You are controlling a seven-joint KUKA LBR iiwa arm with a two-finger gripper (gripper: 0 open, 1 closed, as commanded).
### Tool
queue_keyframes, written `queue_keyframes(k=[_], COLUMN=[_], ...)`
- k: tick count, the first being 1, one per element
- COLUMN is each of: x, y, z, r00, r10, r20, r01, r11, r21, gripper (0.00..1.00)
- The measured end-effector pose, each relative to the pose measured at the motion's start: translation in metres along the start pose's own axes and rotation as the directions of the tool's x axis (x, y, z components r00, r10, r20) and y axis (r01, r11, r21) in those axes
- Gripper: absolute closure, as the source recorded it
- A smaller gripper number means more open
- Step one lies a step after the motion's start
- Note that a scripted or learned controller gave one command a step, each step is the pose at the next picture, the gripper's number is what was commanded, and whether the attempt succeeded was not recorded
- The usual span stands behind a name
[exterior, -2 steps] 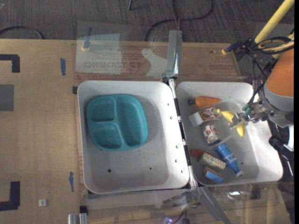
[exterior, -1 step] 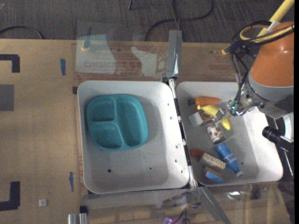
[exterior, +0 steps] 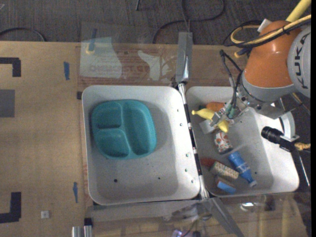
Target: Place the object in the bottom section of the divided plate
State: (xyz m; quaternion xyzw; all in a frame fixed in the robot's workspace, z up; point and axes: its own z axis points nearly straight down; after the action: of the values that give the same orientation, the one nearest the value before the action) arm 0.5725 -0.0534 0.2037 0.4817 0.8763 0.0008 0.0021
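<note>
Right bin (exterior: 276, 177), claw (exterior: 228, 113) just above yellow banana (exterior: 210, 116)

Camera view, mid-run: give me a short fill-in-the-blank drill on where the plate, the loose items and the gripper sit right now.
1. The teal divided plate lies in the ____ bin.
2. The gripper hangs over the ____ bin.
3. The blue bottle lies in the same bin as the ____ banana.
4. The number of toys on the plate is ____.

Missing words: left; right; yellow; zero.

Even overhead light, soft low-resolution frame, glare on clear film (exterior: 106, 58) at bench top, faint shadow right of teal plate (exterior: 123, 128), mildly blurred edges
</note>
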Motion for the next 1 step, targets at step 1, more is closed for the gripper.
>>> queue_keyframes(k=[1], x=[0.0378], y=[0.0654], z=[0.0188], r00=[0.999], r10=[0.041], r20=[-0.001], r01=[-0.041], r11=[0.999], r21=[0.0], gripper=[1.0])
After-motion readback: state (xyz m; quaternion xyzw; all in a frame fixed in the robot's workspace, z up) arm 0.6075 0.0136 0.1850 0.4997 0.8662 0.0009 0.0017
